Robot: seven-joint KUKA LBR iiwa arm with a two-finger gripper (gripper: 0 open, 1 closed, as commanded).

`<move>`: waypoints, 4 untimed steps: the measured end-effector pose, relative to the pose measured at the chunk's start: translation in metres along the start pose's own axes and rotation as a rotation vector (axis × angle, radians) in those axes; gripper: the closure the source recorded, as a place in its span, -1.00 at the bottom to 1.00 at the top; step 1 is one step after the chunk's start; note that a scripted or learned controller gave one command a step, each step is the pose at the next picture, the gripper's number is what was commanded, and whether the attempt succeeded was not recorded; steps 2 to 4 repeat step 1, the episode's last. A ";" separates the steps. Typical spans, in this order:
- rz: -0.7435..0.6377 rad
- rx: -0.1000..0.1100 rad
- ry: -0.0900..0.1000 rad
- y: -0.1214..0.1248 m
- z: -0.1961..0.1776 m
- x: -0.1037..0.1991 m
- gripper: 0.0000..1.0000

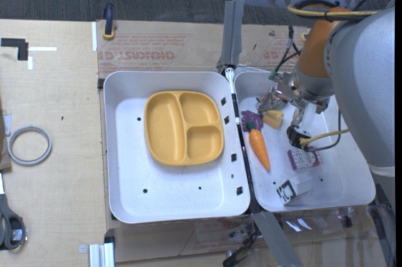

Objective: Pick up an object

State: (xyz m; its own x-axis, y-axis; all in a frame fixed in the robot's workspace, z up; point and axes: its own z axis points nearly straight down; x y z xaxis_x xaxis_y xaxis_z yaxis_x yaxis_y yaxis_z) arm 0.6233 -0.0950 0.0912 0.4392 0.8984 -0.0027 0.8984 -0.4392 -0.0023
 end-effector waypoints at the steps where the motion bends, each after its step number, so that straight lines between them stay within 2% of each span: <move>1: -0.077 0.001 0.001 -0.069 0.001 -0.091 -1.00; 4: -0.077 0.001 0.001 -0.069 0.001 -0.091 -1.00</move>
